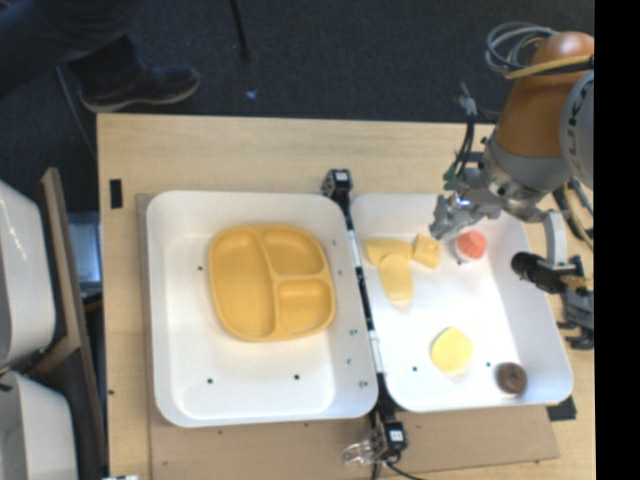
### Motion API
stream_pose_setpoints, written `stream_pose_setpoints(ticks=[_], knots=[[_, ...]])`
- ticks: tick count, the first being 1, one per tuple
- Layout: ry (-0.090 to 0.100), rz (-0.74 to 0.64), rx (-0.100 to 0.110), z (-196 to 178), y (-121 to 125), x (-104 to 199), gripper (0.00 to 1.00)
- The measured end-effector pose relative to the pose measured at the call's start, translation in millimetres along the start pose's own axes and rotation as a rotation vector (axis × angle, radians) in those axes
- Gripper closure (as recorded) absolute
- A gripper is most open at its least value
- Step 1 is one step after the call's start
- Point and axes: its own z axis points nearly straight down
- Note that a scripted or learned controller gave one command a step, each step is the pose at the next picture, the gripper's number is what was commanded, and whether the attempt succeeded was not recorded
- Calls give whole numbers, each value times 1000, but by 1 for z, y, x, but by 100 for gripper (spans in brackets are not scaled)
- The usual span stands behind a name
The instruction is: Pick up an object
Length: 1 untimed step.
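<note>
The fingers (452,223) hang low over the upper part of the right bin (520,313), just above its floor, and the metal tips blur together so that I cannot tell how far apart they stand or whether anything is caught between them. Just to their right lies a small red-orange object (472,245), close against the tips; whether it touches them cannot be made out. To their left, near but apart, sit three pale yellow pieces (398,264) bunched together by the bin's left wall. Lower in the same bin rests a round yellow piece (451,350), and a small brown object (511,376) lies in the lower right corner.

Above the tips the wrist rises steeply, nearly vertical, into the grey body with its orange band (535,98), the arm leaning in from the right with cables looping beside it.

The left bin (180,368) holds a yellow divided plate (270,281) with three compartments, lying flat near its middle. Both bins sit side by side on the wooden counter (250,153).
</note>
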Motion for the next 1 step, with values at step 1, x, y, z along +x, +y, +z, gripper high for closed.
stream_pose_setpoints(ticks=[1], knots=[[0,0,0,6,16,54,100]])
